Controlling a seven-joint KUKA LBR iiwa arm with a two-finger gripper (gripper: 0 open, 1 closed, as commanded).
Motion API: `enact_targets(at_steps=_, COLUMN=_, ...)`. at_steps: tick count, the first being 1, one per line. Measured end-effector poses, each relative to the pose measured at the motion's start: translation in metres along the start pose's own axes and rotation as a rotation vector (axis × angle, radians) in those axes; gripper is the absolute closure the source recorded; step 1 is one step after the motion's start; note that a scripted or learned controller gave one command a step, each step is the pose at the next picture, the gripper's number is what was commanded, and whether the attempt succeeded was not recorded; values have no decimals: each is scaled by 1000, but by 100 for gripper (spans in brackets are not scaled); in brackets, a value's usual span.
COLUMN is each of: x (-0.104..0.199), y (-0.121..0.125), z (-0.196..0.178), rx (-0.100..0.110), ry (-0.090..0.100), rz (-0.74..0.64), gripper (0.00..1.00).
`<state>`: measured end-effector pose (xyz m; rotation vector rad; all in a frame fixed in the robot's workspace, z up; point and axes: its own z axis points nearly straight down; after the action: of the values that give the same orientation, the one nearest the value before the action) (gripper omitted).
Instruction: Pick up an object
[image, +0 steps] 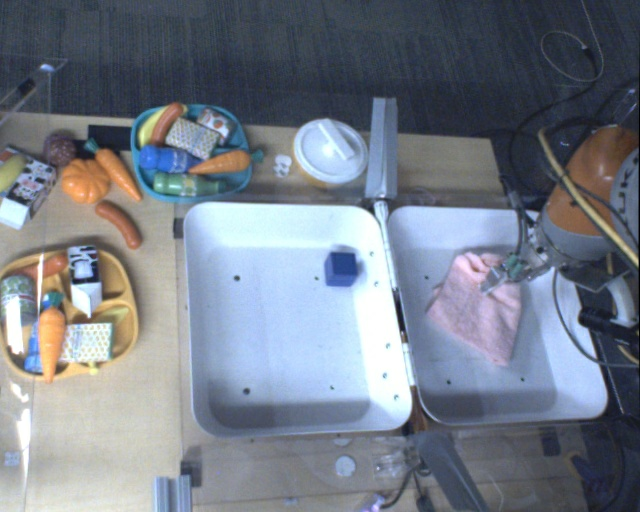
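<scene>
Pink cloth (477, 312) lies crumpled in the right bin (560, 400), and the gripper (508, 270) is down at its upper right edge, touching or almost touching the fabric. The arm (590, 200) comes in from the right, grey with its orange part above. I judge that the step in hand is the grasp itself: the gripper is already low at the cloth, not travelling above the bins. How far the gripper is open I cannot tell from here; its tip is small and dark against the cloth, and I cannot see whether any fabric is pinched in it. So I would not say that it holds anything. The next move, as I think, calls for a firm hold on a fold of the cloth and then a straight lift, slow enough that the soft fabric does not slip out. Cloth is limp, so only a corner may come up while the rest drags on the bin floor. The other candidate is a small blue block (341, 268) in the left bin (250, 400), well apart from the gripper, near the wall between the two bins. Outside the bins, on the bench (150, 330), stand trays with toy food, not involved now.
</scene>
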<state>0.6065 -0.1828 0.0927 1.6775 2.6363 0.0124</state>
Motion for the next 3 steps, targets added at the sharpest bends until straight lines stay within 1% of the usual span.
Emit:
enact_targets(at_steps=1, x=-11, y=12, z=1, rx=2, ry=0, rz=-181, gripper=0)
enact_targets(at_steps=2, x=0, y=35, z=-2, rx=6, ry=5, rz=-166, gripper=0)
enact_targets(at_steps=3, x=13, y=49, z=1, rx=1, ry=-3, rz=-196, gripper=0)
